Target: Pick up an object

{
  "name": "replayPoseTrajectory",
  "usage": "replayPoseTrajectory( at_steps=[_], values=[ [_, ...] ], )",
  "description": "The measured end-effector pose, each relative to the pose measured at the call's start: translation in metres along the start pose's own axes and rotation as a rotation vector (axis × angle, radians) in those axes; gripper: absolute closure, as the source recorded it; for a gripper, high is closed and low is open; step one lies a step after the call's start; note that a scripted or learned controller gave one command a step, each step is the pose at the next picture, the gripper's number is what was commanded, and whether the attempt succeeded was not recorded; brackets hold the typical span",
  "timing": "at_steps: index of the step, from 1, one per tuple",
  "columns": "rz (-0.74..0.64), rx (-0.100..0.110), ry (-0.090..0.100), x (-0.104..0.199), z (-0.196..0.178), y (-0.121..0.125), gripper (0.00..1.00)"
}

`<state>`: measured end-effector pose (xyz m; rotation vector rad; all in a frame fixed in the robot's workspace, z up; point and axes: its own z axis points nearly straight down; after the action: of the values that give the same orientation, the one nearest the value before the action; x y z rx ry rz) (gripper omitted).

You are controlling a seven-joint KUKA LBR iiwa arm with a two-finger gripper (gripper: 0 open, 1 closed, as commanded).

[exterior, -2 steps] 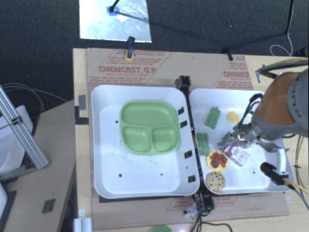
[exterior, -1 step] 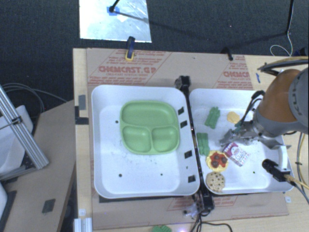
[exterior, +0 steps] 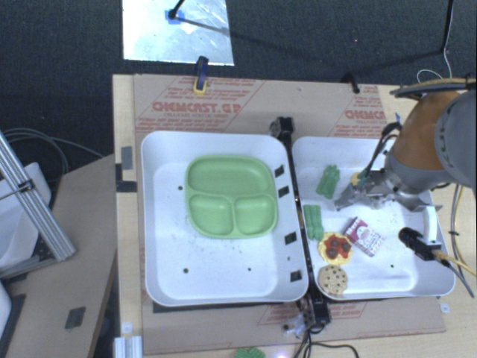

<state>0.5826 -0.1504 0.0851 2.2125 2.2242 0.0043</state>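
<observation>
Dark carpet (exterior: 59,51) is lying all around the bench (exterior: 223,103), and the bench's brown printed sheet is carrying the two white bins side by side. From my remote seat I am watching the claw (exterior: 349,197) hanging low over the upper middle of the right bin (exterior: 387,274). The grey and orange arm (exterior: 432,140) is reaching in from the right. I am not managing to tell whether the claw is wide or narrow, nor whether it is touching the bin floor.

Just beside the claw, toward the bin's left wall, the upper green block (exterior: 328,180) is lying slightly tilted. Below that, the lower green block (exterior: 314,221) is lying close against the same wall. The red and white packet (exterior: 364,236) is resting on the bin floor below the claw and apart from it. The toy pizza (exterior: 336,247) is sitting just beside the packet on its left. The cookie (exterior: 332,278) is lying below the pizza, near the bin's front left corner.

Across the divider, the left bin (exterior: 168,259) is holding the green divided plate (exterior: 230,197) around its middle, right way up and showing three compartments.

Farther out, a yellow clamp (exterior: 200,75) is gripping the bench's far edge, and a shiny silver sheet (exterior: 177,21) is lying on the carpet beyond it. An aluminium frame (exterior: 30,207) is leaning in at the left.
</observation>
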Motion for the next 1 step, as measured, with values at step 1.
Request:
replayPoseTrajectory(
  at_steps=[1],
  values=[
    [0.004,0.006,0.001,0.0044,0.0007,-0.0222,0.0]
  ],
)
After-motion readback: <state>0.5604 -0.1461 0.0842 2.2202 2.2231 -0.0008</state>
